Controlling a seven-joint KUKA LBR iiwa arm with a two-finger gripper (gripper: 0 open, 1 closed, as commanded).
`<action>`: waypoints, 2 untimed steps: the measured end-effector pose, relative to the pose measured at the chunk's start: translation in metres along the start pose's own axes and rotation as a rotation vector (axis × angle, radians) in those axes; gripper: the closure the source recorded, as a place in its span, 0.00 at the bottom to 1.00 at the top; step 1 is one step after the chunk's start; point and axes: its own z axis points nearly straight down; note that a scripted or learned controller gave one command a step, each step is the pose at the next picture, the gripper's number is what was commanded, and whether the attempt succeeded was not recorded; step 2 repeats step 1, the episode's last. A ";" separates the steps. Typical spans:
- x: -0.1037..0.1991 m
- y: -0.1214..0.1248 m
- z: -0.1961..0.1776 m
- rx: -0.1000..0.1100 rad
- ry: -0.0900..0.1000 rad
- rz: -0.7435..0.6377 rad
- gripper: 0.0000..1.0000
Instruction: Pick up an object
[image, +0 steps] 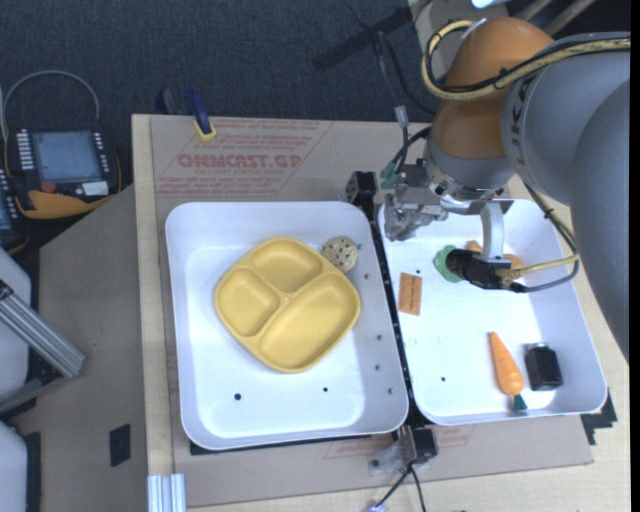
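Note:
My gripper (400, 228) hangs over the far left corner of the right bin (570, 300), close to the wall between the two bins. Nothing shows in its grasp. A small brown rectangular wafer (410, 294) lies on the bin floor just below it. A green piece (443, 264) and an orange piece (474, 246) lie to its right, partly hidden by the wrist hardware. An orange carrot with a green tip (507, 366) and a small black block (543, 367) rest near the front right of the same bin.
The left bin (190, 300) holds a yellow divided plate (288, 315), with a speckled round cookie (341, 252) at its far right edge. The grey arm with its orange band (490, 90) crosses the top right. A pendant (62, 165) sits off the bench at left.

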 end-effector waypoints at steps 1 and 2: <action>0.041 0.024 -0.008 0.000 0.000 0.003 1.00; 0.041 0.024 -0.008 0.000 0.000 0.003 1.00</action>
